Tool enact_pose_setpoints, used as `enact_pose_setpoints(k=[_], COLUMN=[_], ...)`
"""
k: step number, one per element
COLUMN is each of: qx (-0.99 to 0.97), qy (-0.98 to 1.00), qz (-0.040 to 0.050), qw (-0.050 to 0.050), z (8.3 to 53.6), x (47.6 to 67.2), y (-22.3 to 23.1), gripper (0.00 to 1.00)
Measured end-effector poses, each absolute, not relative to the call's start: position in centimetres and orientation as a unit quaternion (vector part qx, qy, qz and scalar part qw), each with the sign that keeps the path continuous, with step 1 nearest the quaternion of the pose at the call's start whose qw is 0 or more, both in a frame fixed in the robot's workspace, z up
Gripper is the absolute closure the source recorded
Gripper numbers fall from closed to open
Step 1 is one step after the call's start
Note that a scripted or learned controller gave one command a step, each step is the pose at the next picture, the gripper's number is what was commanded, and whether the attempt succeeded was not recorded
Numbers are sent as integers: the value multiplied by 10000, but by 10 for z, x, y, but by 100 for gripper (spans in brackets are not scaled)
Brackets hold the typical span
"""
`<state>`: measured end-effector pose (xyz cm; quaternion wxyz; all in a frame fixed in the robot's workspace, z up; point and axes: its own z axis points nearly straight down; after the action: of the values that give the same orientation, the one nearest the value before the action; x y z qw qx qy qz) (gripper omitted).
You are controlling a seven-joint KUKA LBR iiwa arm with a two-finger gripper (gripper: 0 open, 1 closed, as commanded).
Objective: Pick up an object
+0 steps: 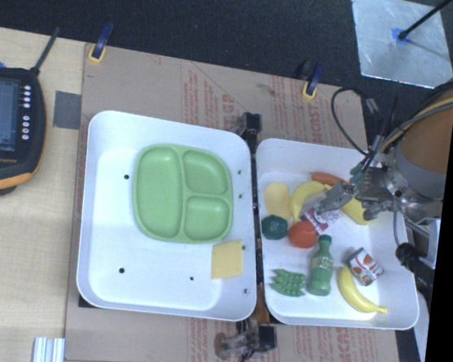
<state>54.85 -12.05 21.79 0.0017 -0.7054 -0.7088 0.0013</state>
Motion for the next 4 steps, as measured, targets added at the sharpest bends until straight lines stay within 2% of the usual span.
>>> enact_pose_setpoints(k=[1, 2, 3, 4], qx=[-7051, -7056, -7049, -7064], qy=[-7091, -7086, -7093, -7078], qz=[16, 7, 13, 6], qw=[2, 11, 26, 12], z=[102, 92, 102, 172], x=[580, 631, 631, 573], y=[-126, -136, -136, -120], gripper=[0, 0, 100, 100])
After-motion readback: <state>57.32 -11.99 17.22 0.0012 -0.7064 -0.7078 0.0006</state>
